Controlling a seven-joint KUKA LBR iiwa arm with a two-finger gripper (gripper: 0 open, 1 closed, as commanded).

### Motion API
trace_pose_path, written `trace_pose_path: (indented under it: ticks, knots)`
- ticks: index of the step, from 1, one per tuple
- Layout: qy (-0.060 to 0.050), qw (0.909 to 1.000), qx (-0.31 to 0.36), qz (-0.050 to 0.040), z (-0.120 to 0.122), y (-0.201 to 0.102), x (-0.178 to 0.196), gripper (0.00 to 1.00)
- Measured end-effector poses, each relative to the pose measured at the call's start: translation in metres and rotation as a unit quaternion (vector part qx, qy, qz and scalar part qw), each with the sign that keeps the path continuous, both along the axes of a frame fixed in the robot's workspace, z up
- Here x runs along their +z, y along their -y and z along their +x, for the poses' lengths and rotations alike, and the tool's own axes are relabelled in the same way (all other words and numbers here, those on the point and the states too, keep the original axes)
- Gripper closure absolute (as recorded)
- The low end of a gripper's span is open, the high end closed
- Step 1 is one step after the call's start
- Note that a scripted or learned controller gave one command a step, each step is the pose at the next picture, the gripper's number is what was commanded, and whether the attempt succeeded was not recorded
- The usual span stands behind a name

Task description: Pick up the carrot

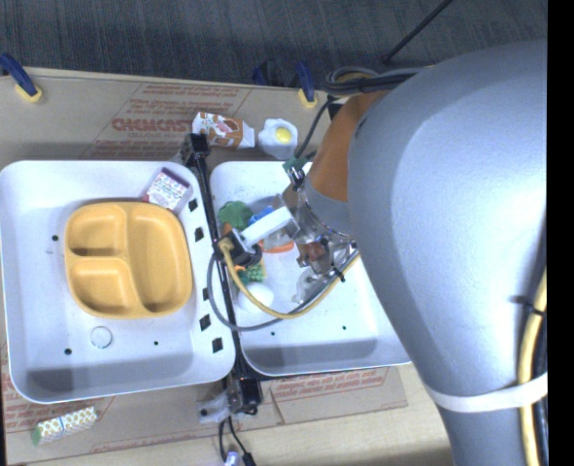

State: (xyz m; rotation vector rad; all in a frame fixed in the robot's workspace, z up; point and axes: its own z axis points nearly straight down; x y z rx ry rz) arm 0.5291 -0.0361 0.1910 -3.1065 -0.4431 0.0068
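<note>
Looming closest, the grey arm covers much of the right bin. My jaws sit low there; I cannot tell their state. Just left lies the carrot. Left bin holds a yellow tray.

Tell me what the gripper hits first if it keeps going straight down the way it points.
Probably the clutter in the right bin: the gripper points down at a small pile with the orange carrot beside a green item. Which it meets first is unclear, since depth is hard to judge.
</note>
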Motion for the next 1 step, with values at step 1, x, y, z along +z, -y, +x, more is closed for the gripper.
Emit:
trace_pose_path:
  ticks: [1]
  knots:
    - [-0.002, 1.0000, 0.004, 0.0019, 0.0000, -0.0011, 0.0096, 1.00]
